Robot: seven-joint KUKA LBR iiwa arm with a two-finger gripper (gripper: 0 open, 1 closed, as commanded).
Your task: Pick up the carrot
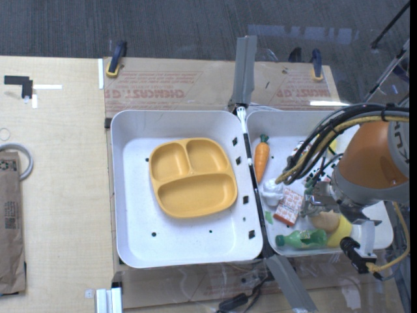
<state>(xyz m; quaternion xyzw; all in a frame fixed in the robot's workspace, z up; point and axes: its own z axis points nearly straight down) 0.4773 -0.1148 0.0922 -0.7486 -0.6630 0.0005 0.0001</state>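
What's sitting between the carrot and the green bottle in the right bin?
In the camera view, a small white item and a red-and-white snack packet lie between the carrot and the green bottle.

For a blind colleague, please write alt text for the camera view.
A carrot lies untouched at the left edge of the right bin, while the arm hangs over other items nearby. The left bin holds a yellow divided plate.

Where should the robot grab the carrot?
Probably around the middle of the carrot, coming straight down from above. It lies flat, long and thin, green top toward the far wall, close beside the right bin's left wall, so closing across its narrow width suits best.
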